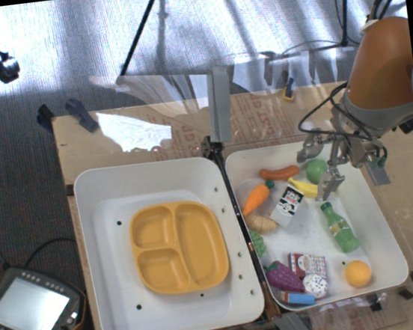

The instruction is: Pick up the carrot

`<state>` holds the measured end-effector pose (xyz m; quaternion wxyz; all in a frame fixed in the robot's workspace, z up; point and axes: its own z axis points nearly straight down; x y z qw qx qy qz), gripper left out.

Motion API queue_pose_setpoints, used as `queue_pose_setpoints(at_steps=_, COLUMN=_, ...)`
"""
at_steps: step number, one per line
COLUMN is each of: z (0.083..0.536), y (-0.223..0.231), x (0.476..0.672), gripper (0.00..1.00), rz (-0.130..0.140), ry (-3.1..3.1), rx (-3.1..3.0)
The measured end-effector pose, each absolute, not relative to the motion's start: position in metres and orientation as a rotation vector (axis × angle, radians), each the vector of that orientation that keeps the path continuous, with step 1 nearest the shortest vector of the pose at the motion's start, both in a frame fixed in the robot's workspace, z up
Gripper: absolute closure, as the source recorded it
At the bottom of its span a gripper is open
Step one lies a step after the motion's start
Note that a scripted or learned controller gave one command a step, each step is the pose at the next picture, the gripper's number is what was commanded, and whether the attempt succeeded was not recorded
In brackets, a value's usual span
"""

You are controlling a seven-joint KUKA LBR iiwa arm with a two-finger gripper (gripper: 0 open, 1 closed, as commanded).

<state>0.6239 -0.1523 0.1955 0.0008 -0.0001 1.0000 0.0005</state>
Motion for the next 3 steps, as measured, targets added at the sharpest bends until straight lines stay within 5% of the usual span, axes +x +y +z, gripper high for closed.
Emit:
queue_pose_setpoints(at_steps=1, z=0.128, y=-0.116, x=0.642, gripper=0.00, rz=-0.001, ry=3.115, rx=0.132)
queue_pose_setpoints(at_steps=2, z=0.094, y=-0.085, x=0.641, gripper=0.00, rz=0.003, ry=3.117, rx=0.308)
queue_pose_setpoints(at_steps=3, z=0.104, y=-0.087, x=0.642, gripper=1.00, rz=-0.006, ry=3.115, rx=0.300)
